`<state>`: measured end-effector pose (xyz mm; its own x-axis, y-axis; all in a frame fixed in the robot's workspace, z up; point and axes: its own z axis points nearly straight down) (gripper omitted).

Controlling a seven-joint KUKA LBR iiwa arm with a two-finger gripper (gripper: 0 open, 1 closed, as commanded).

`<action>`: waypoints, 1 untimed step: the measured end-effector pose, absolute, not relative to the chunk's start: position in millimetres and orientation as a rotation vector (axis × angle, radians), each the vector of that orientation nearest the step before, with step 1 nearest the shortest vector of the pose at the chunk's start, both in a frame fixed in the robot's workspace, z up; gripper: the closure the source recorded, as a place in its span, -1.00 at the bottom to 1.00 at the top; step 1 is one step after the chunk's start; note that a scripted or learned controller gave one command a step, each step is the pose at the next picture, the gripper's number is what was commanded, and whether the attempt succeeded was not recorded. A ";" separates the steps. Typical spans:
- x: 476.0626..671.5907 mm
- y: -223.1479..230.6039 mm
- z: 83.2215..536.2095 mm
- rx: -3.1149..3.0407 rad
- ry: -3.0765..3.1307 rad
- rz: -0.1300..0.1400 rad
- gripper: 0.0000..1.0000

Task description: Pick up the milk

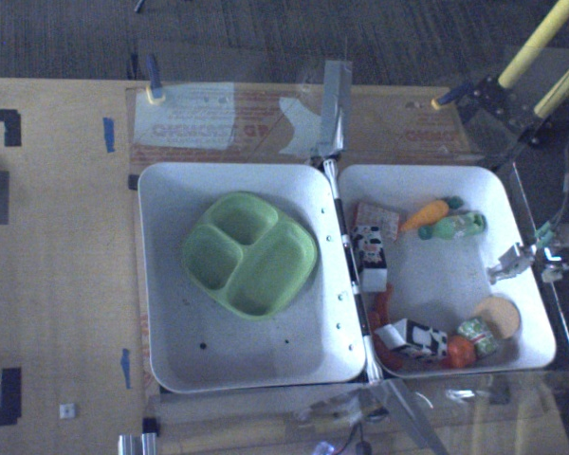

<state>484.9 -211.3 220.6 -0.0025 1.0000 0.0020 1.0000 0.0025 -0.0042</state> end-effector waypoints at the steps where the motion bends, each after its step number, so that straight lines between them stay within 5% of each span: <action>1: 480.0 -162.3 127.0 -2.034 -2.390 0.001 -1.00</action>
